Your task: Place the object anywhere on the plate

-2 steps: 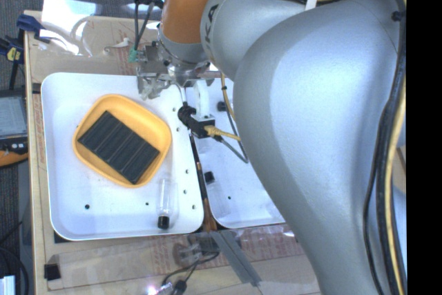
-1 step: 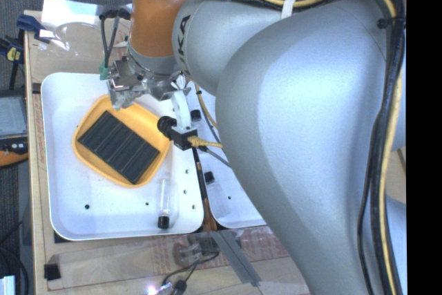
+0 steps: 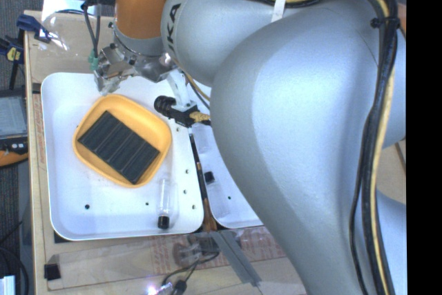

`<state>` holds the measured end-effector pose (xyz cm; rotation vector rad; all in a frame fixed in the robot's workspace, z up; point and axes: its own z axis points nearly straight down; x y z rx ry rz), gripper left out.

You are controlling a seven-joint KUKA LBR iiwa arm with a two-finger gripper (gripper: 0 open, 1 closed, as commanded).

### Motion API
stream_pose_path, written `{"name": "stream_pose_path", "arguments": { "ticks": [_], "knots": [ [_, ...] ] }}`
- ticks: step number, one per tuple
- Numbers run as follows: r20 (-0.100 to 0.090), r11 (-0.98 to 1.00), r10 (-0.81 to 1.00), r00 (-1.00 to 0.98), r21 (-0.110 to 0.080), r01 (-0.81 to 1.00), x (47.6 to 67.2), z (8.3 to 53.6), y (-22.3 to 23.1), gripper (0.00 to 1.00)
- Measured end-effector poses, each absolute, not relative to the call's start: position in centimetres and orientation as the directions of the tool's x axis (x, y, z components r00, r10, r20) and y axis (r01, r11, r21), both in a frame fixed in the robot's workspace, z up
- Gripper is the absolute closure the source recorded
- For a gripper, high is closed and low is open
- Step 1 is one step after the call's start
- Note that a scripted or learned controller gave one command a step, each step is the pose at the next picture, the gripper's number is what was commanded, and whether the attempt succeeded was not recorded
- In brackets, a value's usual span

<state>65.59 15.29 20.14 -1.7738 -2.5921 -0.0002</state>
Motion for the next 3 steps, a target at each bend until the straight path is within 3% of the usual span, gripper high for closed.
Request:
{"name": "stream_pose_path", "arguments": {
  "ticks": [3],
  "knots": [
    [0.004, 0.377, 0.926, -0.377, -0.001, 0.926, 65.6, 23.1, 15.8, 1.00]
  ]
}}
